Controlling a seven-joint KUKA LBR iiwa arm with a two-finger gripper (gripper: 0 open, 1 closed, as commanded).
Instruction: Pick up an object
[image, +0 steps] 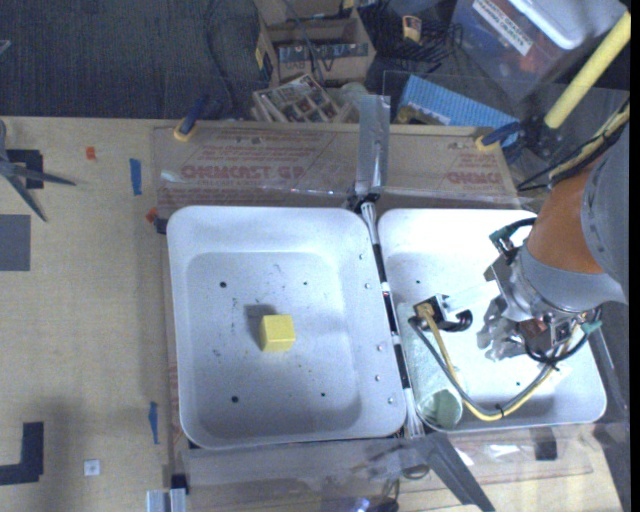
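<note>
A yellow cube (278, 332) lies near the middle of the left bin (200, 250). In the right bin (440, 240), a pale green round object (440, 406) rests in the near left corner. The arm reaches in from the right, its orange band (560, 225) above the wrist. My gripper (499, 336) hangs low over the right bin's middle, about a hand's width right of the green object and far from the cube. Nothing shows between its fingers.
A yellow cable (452, 372) loops from a small black fitting (447, 316) across the right bin's floor back toward the wrist. A metal divider (385, 310) separates the bins. A cardboard sheet (260, 165) and clutter lie behind them.
</note>
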